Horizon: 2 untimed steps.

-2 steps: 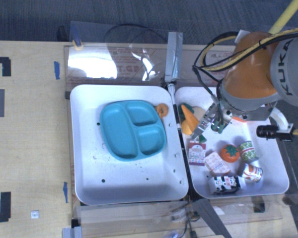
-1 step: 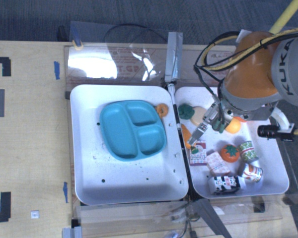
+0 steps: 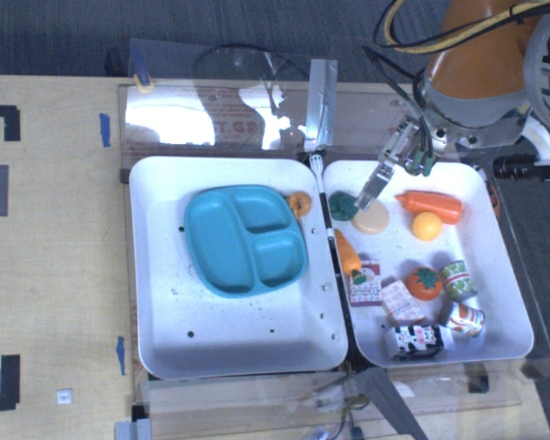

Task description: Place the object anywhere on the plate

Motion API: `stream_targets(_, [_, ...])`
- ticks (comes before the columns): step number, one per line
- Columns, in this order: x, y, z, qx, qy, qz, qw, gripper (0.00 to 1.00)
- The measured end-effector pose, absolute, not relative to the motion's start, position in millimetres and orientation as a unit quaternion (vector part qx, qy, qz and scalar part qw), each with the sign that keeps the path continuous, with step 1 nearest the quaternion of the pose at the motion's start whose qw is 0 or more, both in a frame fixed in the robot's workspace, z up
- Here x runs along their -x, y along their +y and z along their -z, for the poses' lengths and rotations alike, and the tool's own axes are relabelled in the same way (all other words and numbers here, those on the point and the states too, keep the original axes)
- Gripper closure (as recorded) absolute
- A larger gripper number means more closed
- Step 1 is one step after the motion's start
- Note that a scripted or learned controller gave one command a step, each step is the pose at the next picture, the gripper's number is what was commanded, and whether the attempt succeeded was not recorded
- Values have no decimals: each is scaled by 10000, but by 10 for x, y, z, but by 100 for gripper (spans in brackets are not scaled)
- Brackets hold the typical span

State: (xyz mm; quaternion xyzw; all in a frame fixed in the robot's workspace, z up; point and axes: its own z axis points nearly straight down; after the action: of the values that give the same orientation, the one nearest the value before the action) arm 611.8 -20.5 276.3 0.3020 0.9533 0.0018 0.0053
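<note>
**Desk:** What have you got, starting from the front of the bench?

**Operator:** I see 2 bins. Nearest me in the right bin point(image 3: 509, 273) there's a black-and-white carton point(image 3: 414, 339), with a red-and-white can point(image 3: 466, 319) just beside it. Behind those sit a pink packet point(image 3: 397, 297), a tomato point(image 3: 425, 283), a green can point(image 3: 457, 278) and a red-and-white packet point(image 3: 365, 282).

**Desk:** And the left bin?

**Operator:** The left bin point(image 3: 156, 246) holds the blue plate point(image 3: 246, 238), 3 compartments, nothing lying on it. A small orange piece point(image 3: 299, 203) touches its far right corner.

**Desk:** Further back?

**Operator:** A carrot point(image 3: 348, 254) lies along the divider on the right side. Beyond it I see an orange ball point(image 3: 427, 226), a long orange-red vegetable point(image 3: 431, 205), a cream disc point(image 3: 370, 219) and a dark green object point(image 3: 343, 206), those last 2 touching.

**Desk:** The gripper?

**Operator:** The gripper point(image 3: 367, 196) comes down at a slant from the right, tips right above the disc and green object. I can't tell how far apart the fingers are, nor whether they have anything.
</note>
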Motion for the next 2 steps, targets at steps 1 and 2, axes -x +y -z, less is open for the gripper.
stream_targets(1, [-6439,565,-2299,-2025,9793,-13,24,0])
stream_targets(2, [-6405,1229,-1827,-839,9965,-6,-4,0])
